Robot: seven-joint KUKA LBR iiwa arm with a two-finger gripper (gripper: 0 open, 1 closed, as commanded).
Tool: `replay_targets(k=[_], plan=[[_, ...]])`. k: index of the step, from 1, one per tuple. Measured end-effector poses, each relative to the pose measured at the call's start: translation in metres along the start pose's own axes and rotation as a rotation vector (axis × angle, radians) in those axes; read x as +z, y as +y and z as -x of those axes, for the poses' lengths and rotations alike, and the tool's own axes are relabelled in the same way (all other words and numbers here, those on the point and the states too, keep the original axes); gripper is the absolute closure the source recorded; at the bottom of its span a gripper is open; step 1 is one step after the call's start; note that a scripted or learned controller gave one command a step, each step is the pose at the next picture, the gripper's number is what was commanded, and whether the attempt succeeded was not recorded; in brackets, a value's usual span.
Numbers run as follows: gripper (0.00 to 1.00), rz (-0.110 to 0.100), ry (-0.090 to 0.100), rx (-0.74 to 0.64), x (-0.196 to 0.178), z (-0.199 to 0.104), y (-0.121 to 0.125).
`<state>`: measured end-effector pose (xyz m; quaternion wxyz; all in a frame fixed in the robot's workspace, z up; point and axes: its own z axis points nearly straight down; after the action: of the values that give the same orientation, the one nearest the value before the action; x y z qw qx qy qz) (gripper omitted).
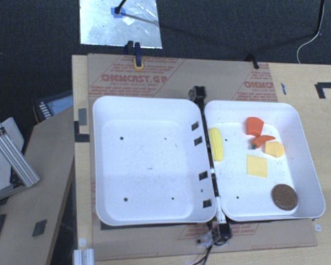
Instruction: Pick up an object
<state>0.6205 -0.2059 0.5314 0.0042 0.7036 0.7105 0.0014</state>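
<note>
Fig.: Two shallow white plastic bins sit side by side on the desk (pixel 171 70), seen from above at a slant. The left bin (pixel 149 164) carries no items; the right bin (pixel 303 164) carries all the candidates. You cannot tell the state of the jaws from this view.

Best pick, in your judgement: the yellow corn-cob-shaped toy (pixel 215 143), lying flat near the right bin's left wall, approx. mid-height. Its long axis runs top-to-bottom in the view, roughly parallel to that wall. It looks light, stiff, prob. smooth plastic, so it may roll; take it across the short axis at mid-length.

Others: a flat yellow square piece (pixel 257 165) (thin, hard to get under), a brown round disc (pixel 284 196) near the bottom right corner, an orange wedge-shaped piece (pixel 254 126), a small yellow-orange block (pixel 275 148) w/ an orange-and-green bit (pixel 259 142) just beside it.
</note>
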Motion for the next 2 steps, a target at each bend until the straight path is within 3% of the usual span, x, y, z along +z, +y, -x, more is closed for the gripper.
replay_targets(k=[1,2], plan=[[1.00,-0.004,0.002,0.003,-0.0031,-0.0001,0.0498],[1.00,-0.005,0.002,0.002,-0.0037,0.0003,0.0481]])
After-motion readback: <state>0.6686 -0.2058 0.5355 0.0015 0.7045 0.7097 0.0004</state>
